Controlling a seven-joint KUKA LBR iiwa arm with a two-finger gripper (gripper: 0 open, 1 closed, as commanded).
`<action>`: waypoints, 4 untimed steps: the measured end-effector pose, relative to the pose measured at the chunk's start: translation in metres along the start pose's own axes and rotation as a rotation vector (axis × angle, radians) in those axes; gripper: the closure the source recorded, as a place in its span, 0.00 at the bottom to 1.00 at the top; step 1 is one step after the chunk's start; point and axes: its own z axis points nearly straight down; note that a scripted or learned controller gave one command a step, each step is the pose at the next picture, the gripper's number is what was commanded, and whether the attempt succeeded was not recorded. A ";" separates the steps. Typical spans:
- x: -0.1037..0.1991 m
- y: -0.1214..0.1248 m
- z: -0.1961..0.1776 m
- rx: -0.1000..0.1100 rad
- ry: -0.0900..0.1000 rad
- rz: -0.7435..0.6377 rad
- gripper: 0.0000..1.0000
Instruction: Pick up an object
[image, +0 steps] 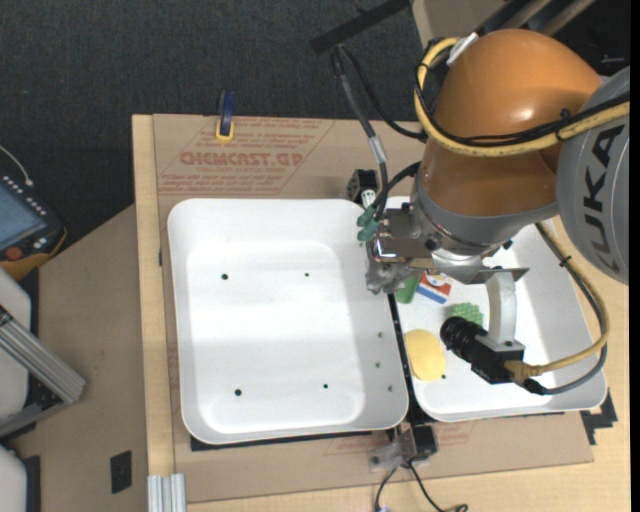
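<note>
You've got the KUKA arm (520, 130) coming in from the right, its big orange band sitting high over the right bin (575, 395) and hiding much of that bin's back half. The gripper (392, 268) is down low at the right bin's left edge, just beside the divider w/ the left bin (200, 240). You can't tell from this angle how the gripper is set, or whether anything is in it; the wrist body covers that spot. Right under/next to the gripper tip there's a small green object (406, 291), touching or nearly touching it, can't say which. Just beside that, to the right, lies a small flat item w/ red, white & blue on it (433, 290). Nearer the front of the right bin you see a round yellow object (427, 354), prob. soft or plastic, lying flat near the bin's left wall. Between the yellow piece and the arm's cable run sits a dark green lumpy object (466, 316), partly behind a black fitting (485, 355) mounted off the wrist. The left bin shows four small dark dots on its floor. Both bins rest on a cardboard sheet (250, 145) w/ red print; a blue clip (226, 104) sits at the sheet's back edge.
</note>
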 end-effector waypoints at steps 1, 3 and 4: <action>0.003 0.000 -0.006 -0.006 0.001 0.001 1.00; -0.078 0.000 -0.040 -0.005 -0.001 0.008 1.00; -0.016 0.000 -0.051 -0.008 0.002 -0.005 1.00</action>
